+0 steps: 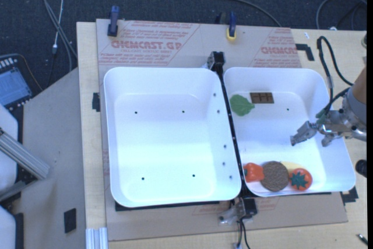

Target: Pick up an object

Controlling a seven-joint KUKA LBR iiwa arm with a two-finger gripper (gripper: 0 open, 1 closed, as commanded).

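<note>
The right bin (pixel 280 76) holds several small objects. A green leaf-shaped piece (pixel 240 105) and a brown chocolate bar (pixel 261 98) lie near its far left corner. Along its near edge sit a red-orange piece (pixel 253 172), a round brown cookie (pixel 274 176), a yellow piece (pixel 289 166) partly behind the cookie, and a red fruit with a green top (pixel 300 179). My gripper (pixel 312 137) hangs over the right side of this bin, above the bare white floor. Its fingers stand apart, open, with nothing between them.
The left bin (pixel 169 76) lies beside the right one, their rims touching down the middle. Both rest on a cardboard sheet (pixel 175 38) clamped at the far edge by a blue clamp (pixel 113 19) and a yellow one (pixel 232 26). Black cables (pixel 323 61) run by the arm.
</note>
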